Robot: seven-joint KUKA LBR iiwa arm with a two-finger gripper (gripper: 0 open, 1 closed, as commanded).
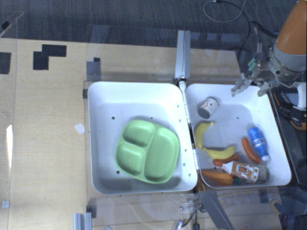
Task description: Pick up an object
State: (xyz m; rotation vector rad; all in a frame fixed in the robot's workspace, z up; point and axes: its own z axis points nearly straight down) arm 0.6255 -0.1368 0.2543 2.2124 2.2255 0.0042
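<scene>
My gripper hangs over the far right edge of the right bin, its two fingers spread apart with nothing between them. Below it in that bin lie a small grey can on its side, a yellow banana, a blue bottle, a red sausage, a carrot and a small printed box. The can is the closest of these to the gripper, down and to its left.
The left bin holds a green divided plate. A metal post stands between the bins at the back. Black cables trail behind the arm.
</scene>
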